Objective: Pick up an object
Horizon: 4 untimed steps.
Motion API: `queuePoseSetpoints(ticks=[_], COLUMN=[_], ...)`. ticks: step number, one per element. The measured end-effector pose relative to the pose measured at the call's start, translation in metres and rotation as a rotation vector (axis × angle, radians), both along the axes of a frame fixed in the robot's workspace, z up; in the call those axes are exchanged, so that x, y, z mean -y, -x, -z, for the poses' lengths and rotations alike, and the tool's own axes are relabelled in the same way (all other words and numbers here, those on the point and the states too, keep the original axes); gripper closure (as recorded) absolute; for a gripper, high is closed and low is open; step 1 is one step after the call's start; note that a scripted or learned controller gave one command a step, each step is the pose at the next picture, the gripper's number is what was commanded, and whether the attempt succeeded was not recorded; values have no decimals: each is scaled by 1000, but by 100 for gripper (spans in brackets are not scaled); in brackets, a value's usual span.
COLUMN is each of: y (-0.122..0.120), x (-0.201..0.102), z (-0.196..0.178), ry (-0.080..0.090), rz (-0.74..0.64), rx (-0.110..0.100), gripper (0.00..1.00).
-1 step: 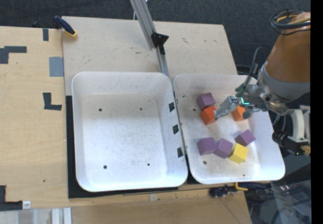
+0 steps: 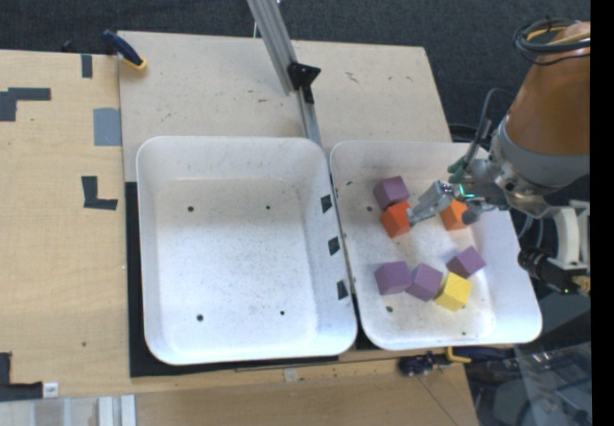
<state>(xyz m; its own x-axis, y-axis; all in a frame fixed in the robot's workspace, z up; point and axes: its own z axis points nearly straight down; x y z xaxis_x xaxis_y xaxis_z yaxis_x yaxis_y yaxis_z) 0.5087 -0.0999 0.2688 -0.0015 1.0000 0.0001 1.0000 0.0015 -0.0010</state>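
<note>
White plastic forms both shallow bins on the wooden surface (image 2: 58, 251). Nearest the camera, along the front of the right bin (image 2: 499, 323), sits a yellow cube (image 2: 454, 292), touching a purple cube (image 2: 425, 281) on its left; a second purple cube (image 2: 392, 276) lies just beside that one, and a third purple cube (image 2: 465, 262) stands just behind the yellow one. The left bin (image 2: 163, 223) sits alongside, its rim meeting the right bin's rim.

Mid-bin, the hand (image 2: 429, 208) reaches in from the right, low over the bin floor. One orange cube (image 2: 395, 220) lies against its left tip; another orange cube (image 2: 454, 214) lies just to its right, partly covered by the wrist. Whether the fingers are apart or together cannot be told, and no cube is seen between them. A fourth purple cube (image 2: 390, 192) sits just behind the left orange cube, touching it.

Farther back, the grey arm (image 2: 552, 122) with its orange band rises at the right. A metal rail (image 2: 273, 21) runs up from the bins' junction, and a blue-and-yellow tool (image 2: 125, 50) lies at the surface's far left corner.
</note>
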Motion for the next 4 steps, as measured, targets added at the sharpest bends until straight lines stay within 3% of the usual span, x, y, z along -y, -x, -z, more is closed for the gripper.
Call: queuePoseSetpoints(ticks=[3, 4], y=[-9, -10], x=[-2, -3], z=[139, 127], ry=[0, -1], rz=[1, 0], rx=[-7, -3], gripper=[0, 100])
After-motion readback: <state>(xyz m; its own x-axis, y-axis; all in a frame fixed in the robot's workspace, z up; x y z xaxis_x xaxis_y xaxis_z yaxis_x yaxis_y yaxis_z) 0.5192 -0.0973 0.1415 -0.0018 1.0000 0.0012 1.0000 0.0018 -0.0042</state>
